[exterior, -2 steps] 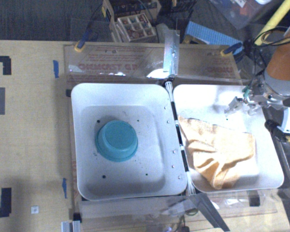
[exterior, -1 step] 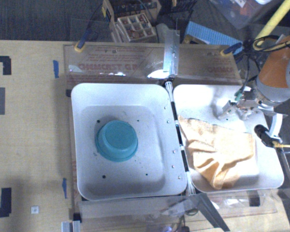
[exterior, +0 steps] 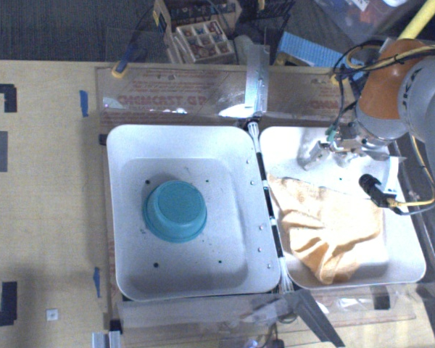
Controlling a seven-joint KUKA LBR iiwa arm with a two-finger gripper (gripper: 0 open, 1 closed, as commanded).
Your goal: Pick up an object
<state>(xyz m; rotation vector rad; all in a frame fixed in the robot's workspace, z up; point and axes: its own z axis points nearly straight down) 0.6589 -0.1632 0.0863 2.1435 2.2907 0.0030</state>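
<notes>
Yellow cloth (exterior: 326,227) crumpled, long axis diagonal, gripper (exterior: 313,154) above it

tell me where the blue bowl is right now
In the camera view the blue bowl sits upside down near the middle of the left bin, well apart from the yellow cloth in the right bin.
</notes>
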